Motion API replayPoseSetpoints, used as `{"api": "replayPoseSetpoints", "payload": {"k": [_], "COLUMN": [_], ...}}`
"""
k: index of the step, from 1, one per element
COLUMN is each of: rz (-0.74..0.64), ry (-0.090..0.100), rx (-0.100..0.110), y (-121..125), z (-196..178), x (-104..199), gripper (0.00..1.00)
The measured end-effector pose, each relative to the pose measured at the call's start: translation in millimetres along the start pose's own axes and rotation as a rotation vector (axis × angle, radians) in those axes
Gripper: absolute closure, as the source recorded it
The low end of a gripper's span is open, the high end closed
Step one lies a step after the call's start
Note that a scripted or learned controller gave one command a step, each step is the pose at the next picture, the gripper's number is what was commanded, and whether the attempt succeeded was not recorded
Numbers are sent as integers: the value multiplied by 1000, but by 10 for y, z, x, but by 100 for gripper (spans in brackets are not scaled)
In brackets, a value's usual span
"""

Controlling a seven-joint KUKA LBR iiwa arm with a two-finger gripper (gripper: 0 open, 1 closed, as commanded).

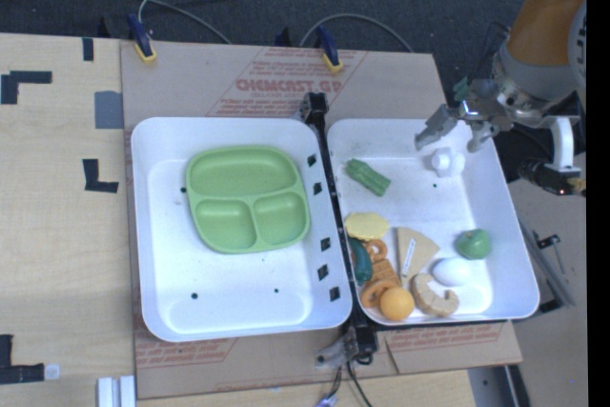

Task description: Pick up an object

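My gripper (448, 143) hangs over the far right corner of the right bin (505, 205), its two fingers spread apart and open. Just under it a small white object (442, 161) lies on the bin floor, not between the fingers. Further left in this bin is a green cylinder (367, 176). Along the near side lie a yellow piece (367, 226), a cheese wedge (416, 250), a green round piece (473, 244), a white egg (452, 272), an orange ball (396, 303), a bread slice (437, 299) and a pretzel (378, 273).
The left bin (157, 234) holds a green divided plate (248, 198). A black divider with clips (327, 205) runs between the bins. Blue clamps (142, 40) and cables sit at the bench's far edge.
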State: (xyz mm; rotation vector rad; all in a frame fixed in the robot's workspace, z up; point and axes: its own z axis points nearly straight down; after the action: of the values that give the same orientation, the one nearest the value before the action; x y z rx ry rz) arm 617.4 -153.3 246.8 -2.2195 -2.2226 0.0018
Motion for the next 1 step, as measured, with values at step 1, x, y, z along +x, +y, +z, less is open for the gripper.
{"api": "replayPoseSetpoints", "payload": {"k": [1], "rz": [0], "ry": [2], "rx": [5], "y": [37], "z": [1440], "x": [530], "gripper": [0]}}
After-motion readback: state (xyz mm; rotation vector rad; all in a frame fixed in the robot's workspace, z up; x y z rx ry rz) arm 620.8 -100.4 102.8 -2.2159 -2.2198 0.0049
